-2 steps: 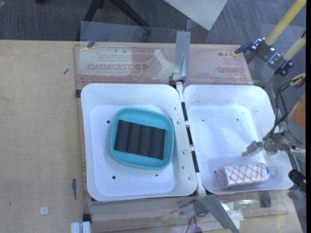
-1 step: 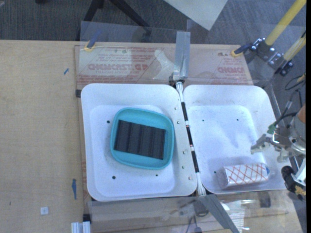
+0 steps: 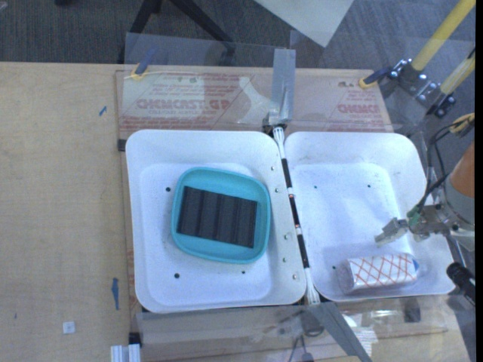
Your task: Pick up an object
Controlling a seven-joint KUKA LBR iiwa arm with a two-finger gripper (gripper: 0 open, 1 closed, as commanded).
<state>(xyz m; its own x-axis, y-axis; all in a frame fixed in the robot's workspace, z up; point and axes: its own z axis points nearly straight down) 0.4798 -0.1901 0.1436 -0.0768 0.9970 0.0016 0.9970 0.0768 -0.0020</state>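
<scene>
Camera view: end effector (image 3: pixel 392 231) hovers above checkered box (image 3: pixel 379 271) in right bin (image 3: pixel 355 164); finger state unclear.

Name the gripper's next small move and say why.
Probably shift the gripper a little toward the near rim, then lower it onto the box. It sits in the right bin just above the box in the view, apart from it. That box looks like the nearest thing to pick.

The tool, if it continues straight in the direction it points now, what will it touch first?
The tool points left and slightly down over the right bin. Probably it meets the bin's bare white floor first; the red-patterned box lies beside that line. Depth is unclear.
</scene>
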